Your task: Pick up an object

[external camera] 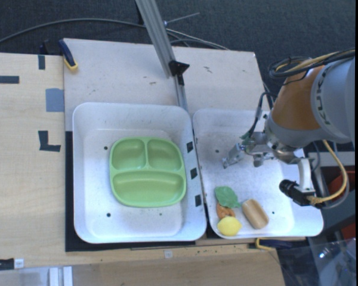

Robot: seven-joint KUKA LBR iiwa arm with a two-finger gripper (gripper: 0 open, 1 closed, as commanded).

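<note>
A yellow lemon-shaped toy (228,226), tan bread roll (255,213) and leafy carrot (226,202) lie unpicked at the right white bin's (212,124) near edge; the gripper (232,158) hovers beyond them, jaws' state unclear.

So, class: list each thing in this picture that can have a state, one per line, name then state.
gripper: above the right bin's floor, nothing seen between its fingers
green plate: flat in the left bin, compartments bare
lemon: resting at the right bin's near edge
carrot: lying beside the lemon
bread roll: lying flat, right of the lemon
</note>
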